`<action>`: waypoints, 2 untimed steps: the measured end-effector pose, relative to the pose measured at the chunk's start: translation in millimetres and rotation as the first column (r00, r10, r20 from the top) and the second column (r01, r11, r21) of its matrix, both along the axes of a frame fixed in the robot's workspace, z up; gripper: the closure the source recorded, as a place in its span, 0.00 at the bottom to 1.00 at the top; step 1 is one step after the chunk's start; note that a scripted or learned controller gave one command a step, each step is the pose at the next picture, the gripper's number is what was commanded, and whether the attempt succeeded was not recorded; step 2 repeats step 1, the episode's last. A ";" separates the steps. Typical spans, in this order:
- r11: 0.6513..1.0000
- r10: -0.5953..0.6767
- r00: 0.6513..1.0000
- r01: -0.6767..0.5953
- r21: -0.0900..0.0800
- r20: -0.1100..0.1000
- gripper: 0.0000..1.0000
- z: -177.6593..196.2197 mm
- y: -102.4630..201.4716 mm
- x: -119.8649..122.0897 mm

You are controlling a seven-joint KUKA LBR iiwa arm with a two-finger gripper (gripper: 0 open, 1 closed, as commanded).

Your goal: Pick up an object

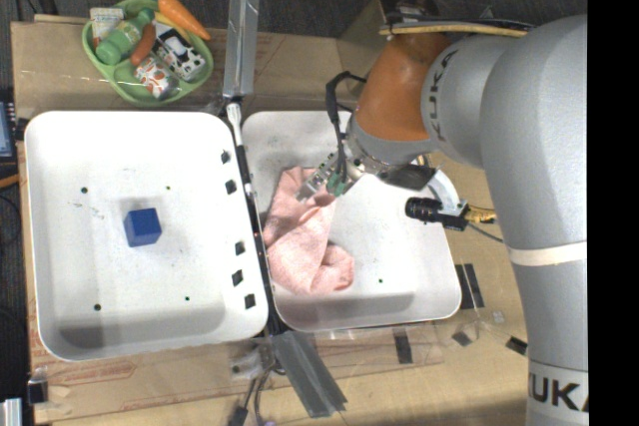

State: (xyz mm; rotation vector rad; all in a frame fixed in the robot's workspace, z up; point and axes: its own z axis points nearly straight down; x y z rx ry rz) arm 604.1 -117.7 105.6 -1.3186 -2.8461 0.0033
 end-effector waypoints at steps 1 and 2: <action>0.998 -0.058 0.998 0.058 -0.001 0.007 1.00 125.5 42.2 46.8; 0.998 -0.058 0.998 0.058 -0.001 0.007 1.00 125.5 42.2 46.8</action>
